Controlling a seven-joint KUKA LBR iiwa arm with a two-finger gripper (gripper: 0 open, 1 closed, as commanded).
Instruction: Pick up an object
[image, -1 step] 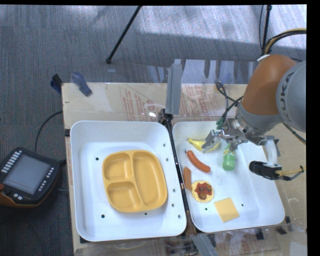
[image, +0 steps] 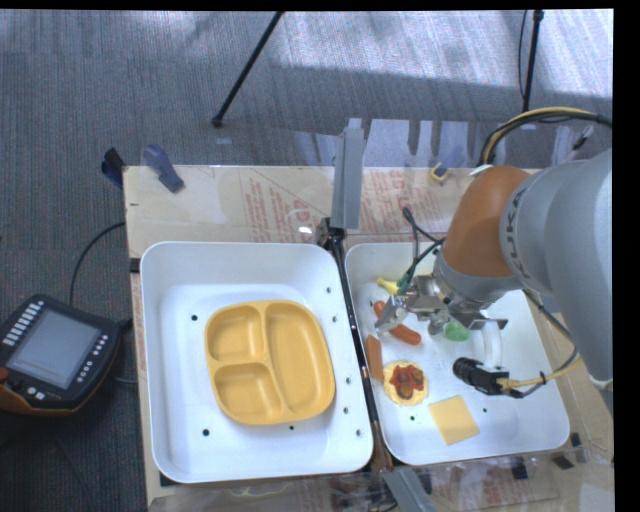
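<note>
The gripper (image: 403, 312) is hanging low over the orange carrot (image: 404, 333), probably aiming at it. I cannot tell its state.

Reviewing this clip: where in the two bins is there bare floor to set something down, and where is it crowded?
Left bin: bare margin around the yellow tray. Right bin: free patch right of the cheese slice. Crowded under the gripper, around the carrot and pizza piece.

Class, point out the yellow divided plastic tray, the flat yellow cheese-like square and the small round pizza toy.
yellow divided plastic tray (image: 268, 360), camera view, centre divider.
flat yellow cheese-like square (image: 454, 419), camera view, middle.
small round pizza toy (image: 405, 381), camera view, red topping.
</note>
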